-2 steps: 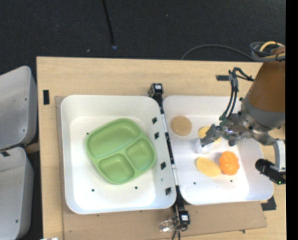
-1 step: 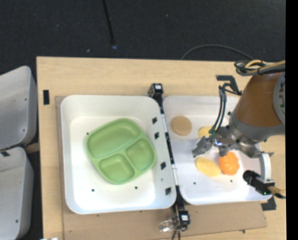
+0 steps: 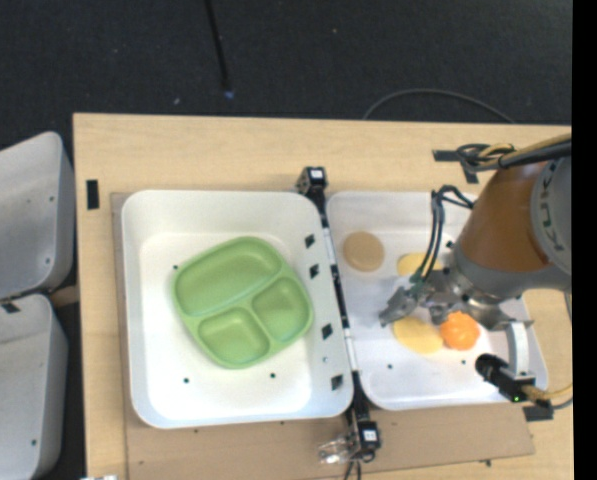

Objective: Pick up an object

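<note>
The right bin [image 3: 378,383] holds a tan round disc [image 3: 363,251] near its back, a yellow piece [image 3: 411,263] beside the arm, a pale yellow flat piece [image 3: 418,336] and an orange ball [image 3: 460,331] touching it. My gripper [image 3: 408,305] hangs low over the middle of this bin, just above the pale yellow piece and left of the orange ball. Whether anything sits between the fingers is hidden by the wrist.
The left bin [image 3: 148,368] carries a green three-compartment tray [image 3: 241,301] lying at a slant. A divider with black clips [image 3: 330,288] separates the two bins. The wooden bench [image 3: 198,148] surrounds them, and white chairs [image 3: 18,228] stand at the far left.
</note>
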{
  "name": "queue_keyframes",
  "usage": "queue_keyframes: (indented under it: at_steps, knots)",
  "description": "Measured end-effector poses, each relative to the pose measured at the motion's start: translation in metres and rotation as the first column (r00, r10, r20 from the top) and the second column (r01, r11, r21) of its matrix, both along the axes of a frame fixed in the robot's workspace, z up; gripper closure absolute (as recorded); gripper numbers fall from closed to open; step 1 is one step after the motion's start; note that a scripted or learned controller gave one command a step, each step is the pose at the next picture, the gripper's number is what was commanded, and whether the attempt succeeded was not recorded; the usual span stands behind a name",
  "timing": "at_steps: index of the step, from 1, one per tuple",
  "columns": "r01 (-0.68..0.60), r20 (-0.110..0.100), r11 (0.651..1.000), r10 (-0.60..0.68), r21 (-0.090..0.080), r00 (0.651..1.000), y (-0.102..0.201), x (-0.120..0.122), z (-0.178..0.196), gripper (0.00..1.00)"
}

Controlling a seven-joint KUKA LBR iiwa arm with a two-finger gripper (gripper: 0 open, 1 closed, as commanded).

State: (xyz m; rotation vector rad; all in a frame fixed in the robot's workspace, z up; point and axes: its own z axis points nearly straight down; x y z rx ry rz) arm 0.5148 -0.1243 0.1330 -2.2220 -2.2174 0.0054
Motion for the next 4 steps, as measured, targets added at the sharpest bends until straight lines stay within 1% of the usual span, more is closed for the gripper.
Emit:
queue_keyframes:
  at_steps: [1, 2, 3, 4]
  knots:
    - [0.001, 0.005, 1.0, -0.001, -0.001, 1.0, -0.001, 0.0, -0.033, 0.0]
    - [0.01, 0.011, 1.0, -0.01, -0.003, 1.0, -0.003, 0.002, -0.02, 1.0]
    - [-0.005, 0.01, 1.0, 0.005, -0.001, 1.0, 0.003, 0.007, 0.026, 1.0]
    - [-0.005, 0.009, 1.0, 0.005, -0.001, 1.0, 0.002, 0.0, 0.073, 1.0]
